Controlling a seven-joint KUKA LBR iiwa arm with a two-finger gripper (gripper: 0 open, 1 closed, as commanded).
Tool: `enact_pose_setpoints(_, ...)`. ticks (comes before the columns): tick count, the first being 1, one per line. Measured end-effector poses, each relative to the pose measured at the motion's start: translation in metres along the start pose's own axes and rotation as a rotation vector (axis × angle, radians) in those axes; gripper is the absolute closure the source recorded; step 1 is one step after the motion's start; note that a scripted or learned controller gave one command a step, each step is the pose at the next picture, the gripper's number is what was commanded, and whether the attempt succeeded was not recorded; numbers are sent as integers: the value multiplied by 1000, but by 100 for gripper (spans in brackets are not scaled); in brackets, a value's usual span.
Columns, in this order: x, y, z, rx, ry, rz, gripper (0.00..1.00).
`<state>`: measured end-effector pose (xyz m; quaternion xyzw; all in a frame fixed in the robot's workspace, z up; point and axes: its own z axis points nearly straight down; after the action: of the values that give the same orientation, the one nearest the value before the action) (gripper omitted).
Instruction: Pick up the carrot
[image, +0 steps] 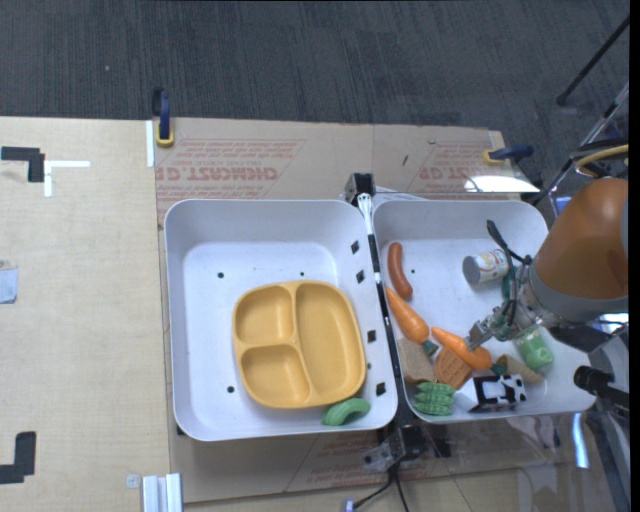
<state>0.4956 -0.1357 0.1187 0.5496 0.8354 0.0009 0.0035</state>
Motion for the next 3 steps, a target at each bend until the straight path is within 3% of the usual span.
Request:
enact_pose_setpoints(1, 18, 17, 28, 8, 2, 758, 100)
enact_pose_setpoints(2, 45, 1, 27, 6, 2, 942, 100)
enact_pose_setpoints(3, 45, 2, 26, 3, 2, 943, 0)
